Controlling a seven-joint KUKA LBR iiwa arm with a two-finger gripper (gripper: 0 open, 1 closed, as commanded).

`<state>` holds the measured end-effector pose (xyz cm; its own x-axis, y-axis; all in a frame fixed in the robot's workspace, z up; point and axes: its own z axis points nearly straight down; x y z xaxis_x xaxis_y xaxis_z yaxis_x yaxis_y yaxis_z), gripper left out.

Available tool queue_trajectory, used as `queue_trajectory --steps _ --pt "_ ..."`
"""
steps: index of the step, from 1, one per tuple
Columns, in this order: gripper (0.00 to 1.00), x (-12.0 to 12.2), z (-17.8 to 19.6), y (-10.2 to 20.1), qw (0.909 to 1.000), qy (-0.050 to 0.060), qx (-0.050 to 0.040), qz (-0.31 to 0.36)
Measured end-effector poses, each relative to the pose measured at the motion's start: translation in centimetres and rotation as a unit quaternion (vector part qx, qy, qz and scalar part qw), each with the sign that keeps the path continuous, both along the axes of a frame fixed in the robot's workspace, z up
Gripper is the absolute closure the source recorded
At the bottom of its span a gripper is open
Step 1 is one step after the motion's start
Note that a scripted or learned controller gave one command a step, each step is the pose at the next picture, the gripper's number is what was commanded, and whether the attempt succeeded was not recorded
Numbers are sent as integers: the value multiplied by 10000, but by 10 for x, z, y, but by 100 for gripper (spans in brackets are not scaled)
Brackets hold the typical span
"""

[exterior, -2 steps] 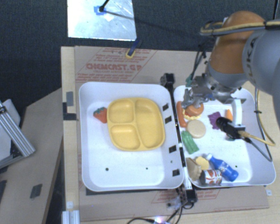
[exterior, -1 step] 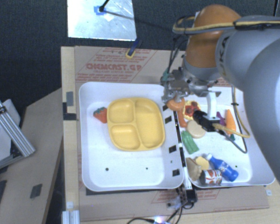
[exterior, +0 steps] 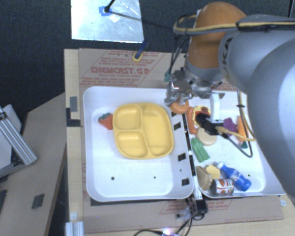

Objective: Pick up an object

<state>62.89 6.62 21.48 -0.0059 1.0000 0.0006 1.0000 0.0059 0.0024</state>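
Gripper poised over the divider between two white bins

A strawberry-like toy [exterior: 105, 120] was seen at nine o'clock of the yellow divided tray [exterior: 141, 130], which lay in the left bin [exterior: 96, 181]. On the cardboard [exterior: 115, 69] at twelve o'clock of that bin, red print reading roughly "CHEMCAST" could be made out. The gripper [exterior: 179, 98] was positioned above the divider, just over an orange piece [exterior: 179, 107]; how it stood, apart or together, could not be told. In the right bin [exterior: 258, 176] small items were heaped, with a blue bottle [exterior: 236, 176] at five o'clock.
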Motion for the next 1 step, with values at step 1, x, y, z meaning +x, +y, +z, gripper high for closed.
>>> queue_trajectory --steps 1 --pt "100 1 4 7 10000 0 -2 -3"
